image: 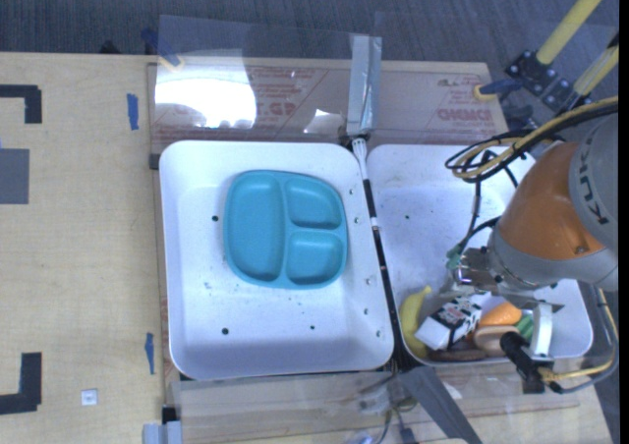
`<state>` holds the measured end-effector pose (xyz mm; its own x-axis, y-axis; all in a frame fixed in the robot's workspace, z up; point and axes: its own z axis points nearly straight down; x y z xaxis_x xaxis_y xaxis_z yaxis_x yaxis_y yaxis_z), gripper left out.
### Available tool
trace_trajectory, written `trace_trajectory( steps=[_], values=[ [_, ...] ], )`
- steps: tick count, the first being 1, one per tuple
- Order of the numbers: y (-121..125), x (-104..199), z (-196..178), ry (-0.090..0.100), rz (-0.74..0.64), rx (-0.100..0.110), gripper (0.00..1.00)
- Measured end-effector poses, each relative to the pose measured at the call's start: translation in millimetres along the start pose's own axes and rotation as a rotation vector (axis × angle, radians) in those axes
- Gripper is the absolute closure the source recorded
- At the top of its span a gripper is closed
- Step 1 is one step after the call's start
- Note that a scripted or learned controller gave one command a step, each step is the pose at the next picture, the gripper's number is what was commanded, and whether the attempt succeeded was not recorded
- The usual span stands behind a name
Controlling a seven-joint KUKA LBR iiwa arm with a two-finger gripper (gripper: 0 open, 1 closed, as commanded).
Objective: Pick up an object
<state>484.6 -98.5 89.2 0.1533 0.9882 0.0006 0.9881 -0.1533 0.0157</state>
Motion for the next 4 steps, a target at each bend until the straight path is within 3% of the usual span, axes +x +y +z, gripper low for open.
trace_trajectory(
  steps=[1, 2, 3, 4],
  values=[
    [-1, -1, 1, 0.000, 0.002, 0.004, 0.00],
    [86, -2, -115, 0.000, -0.192, 0.005, 0.00],
    [13, -4, -79, 0.005, -0.453, 0.019, 0.00],
    [-2, -12, -8, 0.002, -0.433, 0.011, 0.00]
  ],
)
